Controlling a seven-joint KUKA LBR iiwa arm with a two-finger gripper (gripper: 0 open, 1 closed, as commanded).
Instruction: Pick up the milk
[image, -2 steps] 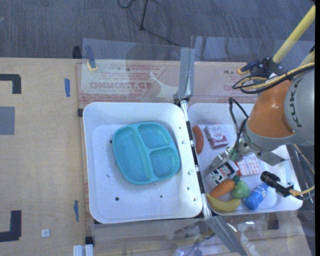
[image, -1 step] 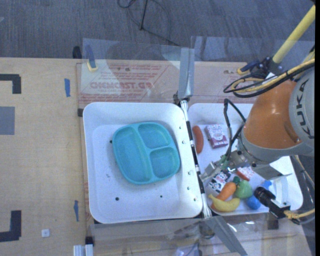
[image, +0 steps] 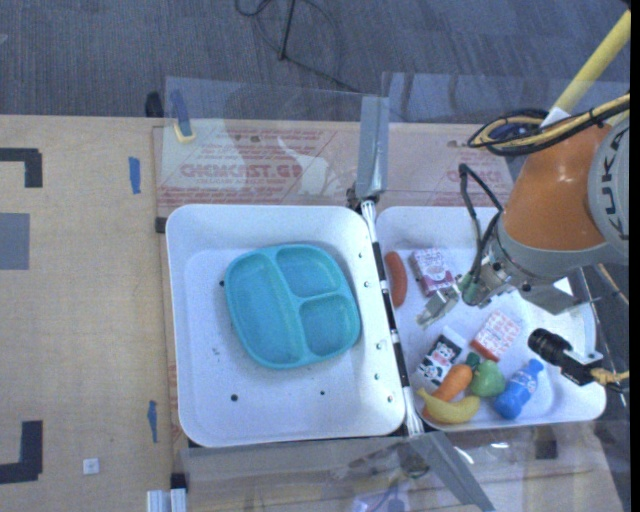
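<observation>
gripper (image: 447, 303) hangs w/ fingers spread & empty over right bin (image: 592, 400) middle, prob. lining up a drop onto the milk (image: 439, 360), which lies just below it, toward tabletop front edge, touching the carrot (image: 455, 381).

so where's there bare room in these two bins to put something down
The left bin has bare floor all round the blue plate, widest along its near edge. The right bin is crowded: the gripper hangs over the middle, with the sausage, pink carton, milk carton, carrot, banana and blue bottle around it.
</observation>
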